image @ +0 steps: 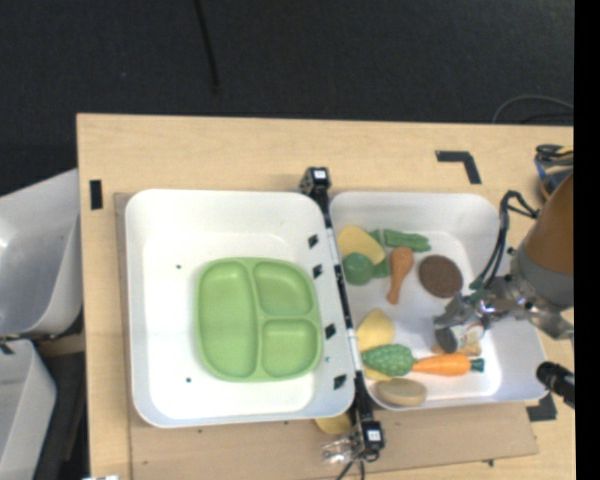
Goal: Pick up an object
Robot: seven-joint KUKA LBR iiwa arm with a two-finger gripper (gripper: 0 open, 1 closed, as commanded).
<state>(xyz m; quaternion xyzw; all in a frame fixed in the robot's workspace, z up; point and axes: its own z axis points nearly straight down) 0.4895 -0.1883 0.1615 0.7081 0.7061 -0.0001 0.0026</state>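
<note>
My gripper (457, 328) is low in the right bin (480, 208), near its right side, just above the orange carrot (442, 365) and below and right of the brown disc (441, 275). A small pale piece (471, 344) lies right by its tip. Whether it touches the gripper I cannot tell. Other toy foods lie to the left: an orange drumstick shape (399, 273), a green bean pod (401, 238), a green round piece (358, 267), two yellow pieces (355, 240) (375, 325), a leafy green piece (387, 358) and a tan oval (400, 394).
The left bin (160, 228) holds a green divided plate (258, 318). The arm with its orange band (554, 236) and cables comes over the right bin's right rim. Black clips (316, 179) sit along the wall between the bins. A yellow piece (332, 425) pokes out below the front rim.
</note>
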